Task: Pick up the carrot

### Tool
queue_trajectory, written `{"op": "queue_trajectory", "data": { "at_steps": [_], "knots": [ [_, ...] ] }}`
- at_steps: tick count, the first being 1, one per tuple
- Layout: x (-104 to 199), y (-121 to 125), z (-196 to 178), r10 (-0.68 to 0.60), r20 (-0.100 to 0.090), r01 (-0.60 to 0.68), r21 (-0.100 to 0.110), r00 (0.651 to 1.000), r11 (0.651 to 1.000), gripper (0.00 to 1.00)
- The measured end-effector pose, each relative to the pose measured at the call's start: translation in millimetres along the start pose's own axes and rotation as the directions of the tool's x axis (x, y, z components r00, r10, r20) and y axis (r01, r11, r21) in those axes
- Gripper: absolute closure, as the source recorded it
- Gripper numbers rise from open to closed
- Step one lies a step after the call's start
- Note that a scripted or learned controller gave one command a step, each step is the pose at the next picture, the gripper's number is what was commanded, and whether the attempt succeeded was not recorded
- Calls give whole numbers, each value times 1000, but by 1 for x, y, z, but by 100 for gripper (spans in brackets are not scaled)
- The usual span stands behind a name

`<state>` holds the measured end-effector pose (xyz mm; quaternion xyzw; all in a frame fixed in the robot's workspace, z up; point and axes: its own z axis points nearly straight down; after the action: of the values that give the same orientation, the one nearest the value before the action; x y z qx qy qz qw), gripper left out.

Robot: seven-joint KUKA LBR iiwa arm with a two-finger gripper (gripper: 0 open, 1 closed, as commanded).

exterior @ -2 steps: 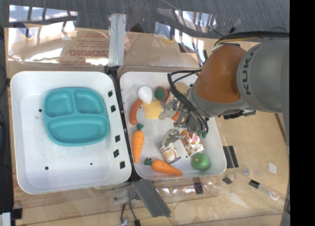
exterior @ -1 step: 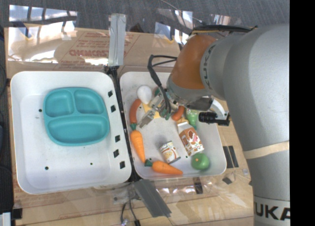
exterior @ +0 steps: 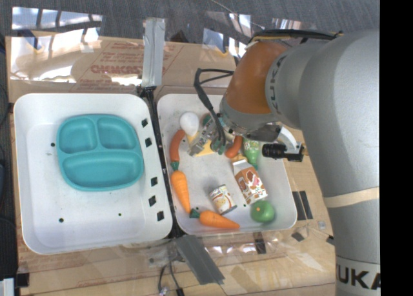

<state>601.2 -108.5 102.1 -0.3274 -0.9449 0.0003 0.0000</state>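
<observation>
Three orange carrot-like pieces lie in the right bin (exterior: 284,178). One carrot (exterior: 180,189) lies along the left wall, a second carrot (exterior: 217,220) rests near the front wall, and a curved orange piece (exterior: 175,145) sits further back on the left. My gripper (exterior: 208,136) hangs low over the back middle of this bin, beside a yellow wedge (exterior: 204,151) and just right of a white egg (exterior: 189,121). It is apart from all three orange pieces. I see nothing held in it.
Around the gripper lie a small orange item (exterior: 233,148), a green item (exterior: 251,152), a carton (exterior: 250,184), a small can (exterior: 221,199) and a green apple (exterior: 262,211). The left bin (exterior: 32,178) holds a teal divided plate (exterior: 99,150). The arm's bulk overhangs the right bin's back right.
</observation>
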Motion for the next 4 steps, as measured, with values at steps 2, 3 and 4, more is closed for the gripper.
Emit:
{"op": "queue_trajectory", "data": {
  "at_steps": [2, 3, 4],
  "knots": [
    [-23, 38, -93, 152, 3, -152, 0, 988, 988, 100],
    [-8, 13, -57, -270, -2, 270, 0, 963, 963, 100],
    [50, 38, -91, -412, 0, 412, -2, 911, 911, 100]
  ]
}}
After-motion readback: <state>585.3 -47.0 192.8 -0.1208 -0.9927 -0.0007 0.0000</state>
